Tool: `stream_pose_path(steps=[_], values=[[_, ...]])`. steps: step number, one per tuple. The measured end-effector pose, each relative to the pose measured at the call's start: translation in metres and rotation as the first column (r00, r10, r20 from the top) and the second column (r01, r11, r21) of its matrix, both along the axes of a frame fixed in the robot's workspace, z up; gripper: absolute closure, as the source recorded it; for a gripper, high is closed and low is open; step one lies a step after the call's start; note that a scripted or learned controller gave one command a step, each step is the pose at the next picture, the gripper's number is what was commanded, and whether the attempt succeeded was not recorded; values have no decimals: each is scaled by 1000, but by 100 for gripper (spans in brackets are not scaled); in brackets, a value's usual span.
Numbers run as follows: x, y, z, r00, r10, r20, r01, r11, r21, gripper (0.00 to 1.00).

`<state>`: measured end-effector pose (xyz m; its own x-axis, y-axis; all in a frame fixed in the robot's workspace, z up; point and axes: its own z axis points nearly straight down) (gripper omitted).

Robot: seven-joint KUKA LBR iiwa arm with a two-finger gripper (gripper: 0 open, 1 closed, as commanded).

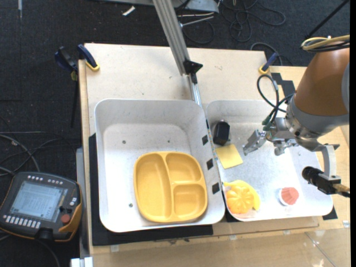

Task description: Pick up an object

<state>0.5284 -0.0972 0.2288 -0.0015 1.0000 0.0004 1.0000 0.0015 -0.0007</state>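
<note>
Bench: a pale, speckled wooden bench top (144,71) seen from above at a slant, on a dark carpeted floor, with small clamps at its far corners.
Left bin: a shallow white plastic bin (111,127) with rounded corners, on the left half of the bench.
In the left bin: a yellow plastic divided plate (169,186) with three compartments, lying flat toward the near right corner.
Right bin: a second shallow white bin (267,182), set just beside the first, their walls touching.
Objects to pick: all lie in the right bin. A small black block-shaped object (221,132) sits near the far left wall. Just in front of it lies a flat pale yellow square, like a sponge or card (230,157). At the near left corner sits a round yellow and orange ridged toy (241,197), close to the rim. Right of it, apart, is a small pink-red round object (289,194).
Arm: the grey arm with its orange band (328,82) enters from the right, over the right bin.
Claw: the metal gripper (253,142) hangs above the middle of the right bin, right of the black block and the yellow square. Nothing sits between its fingers. Whether they are spread or pressed together cannot be told.
Other: a grey handheld control pendant with a screen (36,204) lies on the floor to the left.
</note>
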Motion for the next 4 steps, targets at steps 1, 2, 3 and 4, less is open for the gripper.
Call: stream_pose_path(steps=[1,2,3,4], values=[[0,0,0,1000,-1,0,1,1000,0,0],[0,-2,-64,1000,-2,-6,2,1000,0,0],[-11,-2,-114,1000,-3,-6,3,1000,1,0],[-11,-2,-133,1000,-2,1,2,1000,0,0]])
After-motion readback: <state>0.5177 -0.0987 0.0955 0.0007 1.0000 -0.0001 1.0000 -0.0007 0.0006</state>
